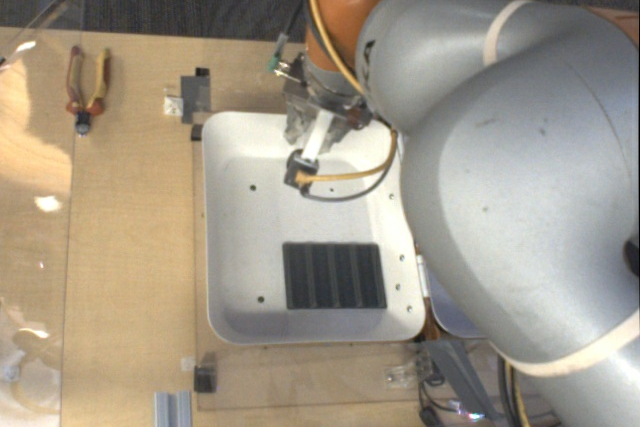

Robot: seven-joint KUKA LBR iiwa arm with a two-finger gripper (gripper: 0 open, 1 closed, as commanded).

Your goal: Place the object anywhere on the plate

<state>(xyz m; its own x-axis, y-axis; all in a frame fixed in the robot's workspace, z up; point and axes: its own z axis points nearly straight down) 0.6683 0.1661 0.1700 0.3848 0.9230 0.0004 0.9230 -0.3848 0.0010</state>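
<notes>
One shallow white plastic bin (228, 215) on pale wooden surface (130, 245); black ribbed rectangular plate (334, 276) lies flat on bin floor, near side. Over bin's far edge hovers grey two-finger tool (315, 120), well apart from plate. Tool opening and load: cannot tell, wrist hides both. Whereabouts of object: cannot tell either. Risk: release from here likely drops onto bare bin floor, missing plate.

Pliers, red-handled (86, 87): lying on the wooden bench (130, 245), well left of the white bin (225, 245). Black block (198, 93): at the bin's far left corner. Second black block (204, 378): on the bench just off the bin's near left corner.
</notes>
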